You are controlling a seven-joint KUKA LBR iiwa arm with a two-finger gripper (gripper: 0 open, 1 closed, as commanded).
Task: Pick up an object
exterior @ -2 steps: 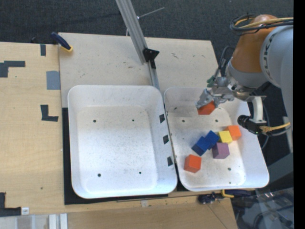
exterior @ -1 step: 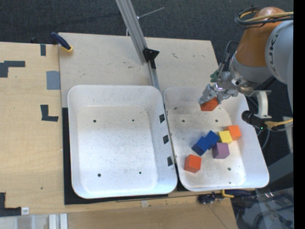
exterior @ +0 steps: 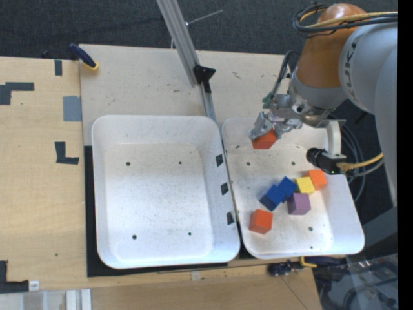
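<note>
- The two-finger gripper (exterior: 265, 133) pinches a small orange-red block (exterior: 264, 140) over the right white bin's (exterior: 342, 234) far edge.
- A blue block (exterior: 278, 193) lies below.

arm (exterior: 361, 50): reaching in from the right, elbow bent, orange band up top | wrist: angled down and left | gripper (exterior: 266, 133): hanging low, fingers pinched round a red-orange block (exterior: 264, 141), pretty snug
</note>
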